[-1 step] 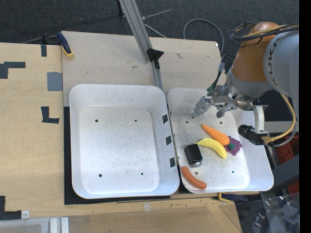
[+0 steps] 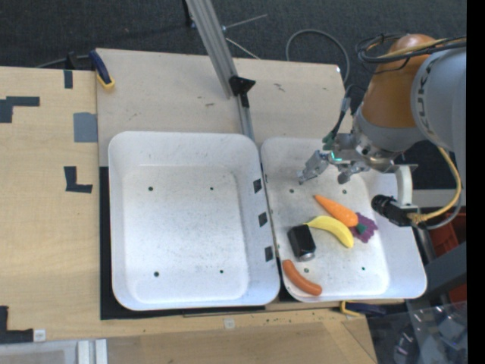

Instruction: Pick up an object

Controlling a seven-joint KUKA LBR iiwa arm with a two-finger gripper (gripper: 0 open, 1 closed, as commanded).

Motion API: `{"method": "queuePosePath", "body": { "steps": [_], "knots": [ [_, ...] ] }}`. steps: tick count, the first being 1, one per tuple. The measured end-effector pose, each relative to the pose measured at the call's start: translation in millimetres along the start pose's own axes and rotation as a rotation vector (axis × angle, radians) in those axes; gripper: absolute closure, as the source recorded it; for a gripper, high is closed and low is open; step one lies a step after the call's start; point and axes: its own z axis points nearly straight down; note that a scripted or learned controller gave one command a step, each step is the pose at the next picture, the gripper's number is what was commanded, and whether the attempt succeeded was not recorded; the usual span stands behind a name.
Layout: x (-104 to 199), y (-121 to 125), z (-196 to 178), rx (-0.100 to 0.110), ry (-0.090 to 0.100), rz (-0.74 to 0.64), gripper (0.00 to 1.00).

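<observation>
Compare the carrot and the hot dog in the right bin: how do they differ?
The carrot is bright orange and tapers to a point; the hot dog is darker reddish-orange with rounded ends. The carrot touches the banana; the hot dog lies alone by the bin's front edge. Both lie flat, slanting alike.

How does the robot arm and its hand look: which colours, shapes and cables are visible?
The arm is grey and rounded, with a broad orange band above the wrist. Black cables loop over its top, and a yellow cable runs down its side. The hand is small, grey metal, with a tiny green-blue light near its base.
</observation>
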Motion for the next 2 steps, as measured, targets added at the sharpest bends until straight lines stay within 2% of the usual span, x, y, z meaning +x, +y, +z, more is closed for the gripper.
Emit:
{"method": "queuePosePath", "body": {
  "steps": [2],
  "knots": [
    [5.7,-9.0,100.6,0.006,0.0,0.001,0.0]
  ]
}}
